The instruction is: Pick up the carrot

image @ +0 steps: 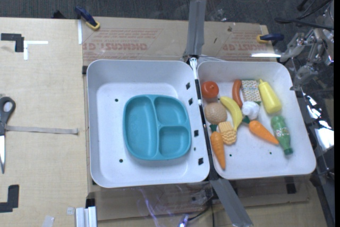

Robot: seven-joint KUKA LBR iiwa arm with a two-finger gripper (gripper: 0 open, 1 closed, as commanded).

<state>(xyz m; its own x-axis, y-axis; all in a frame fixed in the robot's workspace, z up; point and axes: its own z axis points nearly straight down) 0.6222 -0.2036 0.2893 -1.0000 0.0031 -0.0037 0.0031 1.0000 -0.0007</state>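
Orange and tapering, one carrot [218,150] is lying nearest the front of the right bin [265,167], close to the wall it shares with the left bin [101,130], with its tip pointing toward the front edge. A ridged yellow waffle piece [227,133] is touching its thick end. A second carrot [263,132] is lying slantwise near the middle of the same bin, and a green bottle [281,134] is lying just beside it on the right. Behind these, a banana [232,109] is curving between a brown bun [215,112] and a white garlic bulb [250,110]. Farther back, a red tomato [210,89], a red sausage [237,92], a pale cracker [251,91] and a yellow bottle [269,97] are sitting along the rear of the bin.

In the left bin a teal divided plate [158,127] is resting flat. On the worktop [42,87] to the left, scissors [4,114] are lying at the edge of the view.

At the far right, outside the right bin's rear corner, the tool [311,53] is hanging among metal parts and cables, well apart from both carrots; I cannot tell whether it is open or closed. Beyond the bins, blue-and-yellow clamps [87,17] are pinning the cardboard.
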